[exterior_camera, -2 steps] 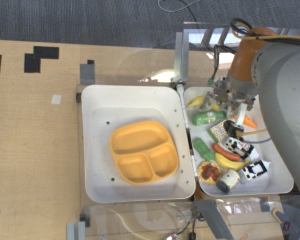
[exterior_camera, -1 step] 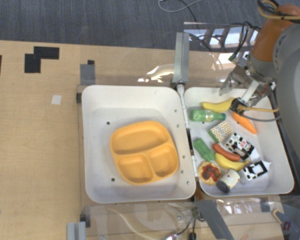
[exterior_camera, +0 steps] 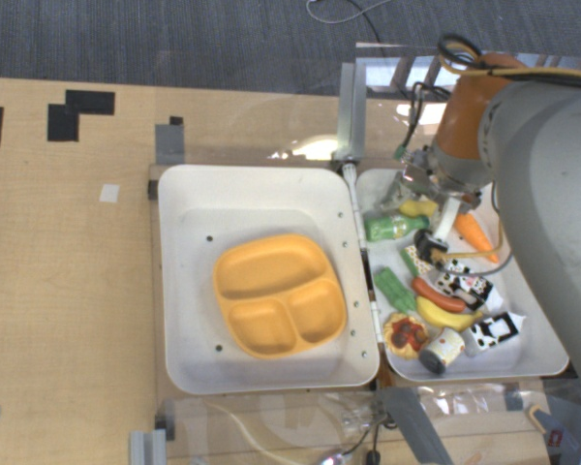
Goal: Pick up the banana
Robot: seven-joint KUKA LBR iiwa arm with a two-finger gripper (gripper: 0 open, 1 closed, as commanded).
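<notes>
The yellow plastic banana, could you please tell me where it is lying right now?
In the camera view, the yellow plastic banana lies in the right-hand white bin, toward its near end, just below the red sausage and above the black-and-white patterned carton.

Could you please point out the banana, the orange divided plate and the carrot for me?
banana [exterior_camera: 445,313]: camera view, right bin, middle of its yellow curve.
orange divided plate [exterior_camera: 261,264]: camera view, left bin, floor of its large compartment.
carrot [exterior_camera: 474,233]: camera view, right bin, middle of its orange body.
</notes>
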